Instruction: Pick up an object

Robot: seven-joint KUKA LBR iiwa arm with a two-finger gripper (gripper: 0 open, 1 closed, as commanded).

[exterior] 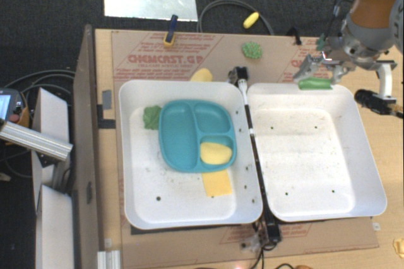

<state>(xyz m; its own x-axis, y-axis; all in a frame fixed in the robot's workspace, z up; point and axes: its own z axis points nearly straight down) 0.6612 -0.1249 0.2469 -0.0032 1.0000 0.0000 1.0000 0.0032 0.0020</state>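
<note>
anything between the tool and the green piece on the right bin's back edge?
Nothing visible. The tool hangs right above the green piece, which lies across the far rim of the right bin. The teal tray and other items sit away in the left bin.

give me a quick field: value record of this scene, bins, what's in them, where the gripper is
left bin: teal divided plate, yellow lemon-like piece in its lower right compartment, green leafy piece at plate's left edge, flat yellow slice below the plate
right bin: no objects seen inside
gripper: above the right bin's far rim
green oblong object: at that rim, just below the gripper
grasp: cannot tell
</note>
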